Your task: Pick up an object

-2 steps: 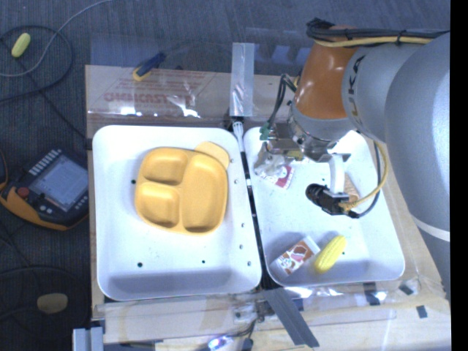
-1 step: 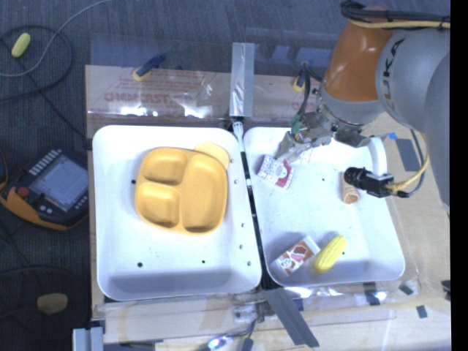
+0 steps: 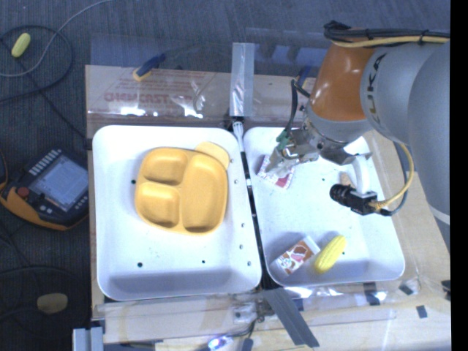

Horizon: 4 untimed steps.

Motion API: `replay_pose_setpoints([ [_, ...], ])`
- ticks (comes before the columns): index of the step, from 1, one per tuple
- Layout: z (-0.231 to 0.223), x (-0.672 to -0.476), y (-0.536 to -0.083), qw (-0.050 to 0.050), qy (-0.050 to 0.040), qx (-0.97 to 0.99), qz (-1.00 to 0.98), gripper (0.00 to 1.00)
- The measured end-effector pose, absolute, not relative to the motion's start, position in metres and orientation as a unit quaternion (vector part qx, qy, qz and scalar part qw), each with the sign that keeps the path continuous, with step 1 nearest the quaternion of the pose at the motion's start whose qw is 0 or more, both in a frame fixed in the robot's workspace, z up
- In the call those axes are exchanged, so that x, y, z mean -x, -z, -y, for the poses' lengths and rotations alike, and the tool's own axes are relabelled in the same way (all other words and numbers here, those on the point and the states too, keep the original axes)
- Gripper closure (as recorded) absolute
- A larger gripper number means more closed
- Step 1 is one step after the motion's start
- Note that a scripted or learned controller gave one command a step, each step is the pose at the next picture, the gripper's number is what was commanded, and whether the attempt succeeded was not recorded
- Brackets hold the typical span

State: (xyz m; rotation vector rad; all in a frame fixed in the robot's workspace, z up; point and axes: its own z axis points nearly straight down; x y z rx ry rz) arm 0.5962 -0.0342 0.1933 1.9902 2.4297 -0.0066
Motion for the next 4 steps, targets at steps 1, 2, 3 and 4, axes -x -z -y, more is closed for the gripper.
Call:
replay_pose_setpoints([
  [1, 0.038, -0.547, -0.219, 0.000, 0.0013, -0.590, -0.807, 1.00],
  [2, -0.044, -0.615, -0.182, -0.002, 0.0008, -0.615, -0.788, 1.00],
  [3, -0.002, -0.633, -0.218, 0.000, 0.0008, -0.617, -0.787, 1.00],
  [4, 0.044, -0.594, -0.190, 0.000, 0.0018, -0.611, -0.792, 1.00],
])
